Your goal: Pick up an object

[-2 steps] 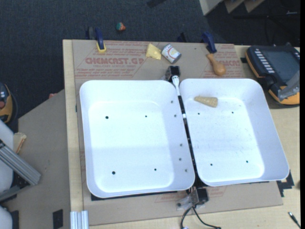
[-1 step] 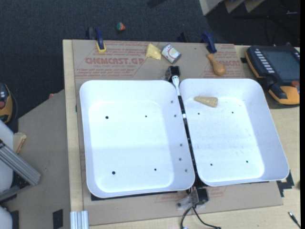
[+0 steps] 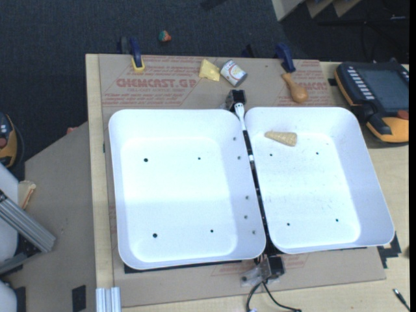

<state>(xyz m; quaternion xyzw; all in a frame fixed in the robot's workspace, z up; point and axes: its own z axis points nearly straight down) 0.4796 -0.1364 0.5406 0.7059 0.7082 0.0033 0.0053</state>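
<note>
Bright overhead glare, perhaps slightly soft.

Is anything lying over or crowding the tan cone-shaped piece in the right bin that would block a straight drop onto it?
Nothing visible does. The tan cone-shaped piece lies alone on the floor of the right white bin, near its far edge, apart from the walls, with nothing on top of it or touching it.

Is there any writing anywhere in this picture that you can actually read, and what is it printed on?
"CHEMCAST G P": red print on the brown board behind the left bin, last letters uncertain.
More red print on the same board behind the right bin, partly covered and too blurred to read.
The small wrapped item and the handheld pendant carry marks too small to read.
</note>
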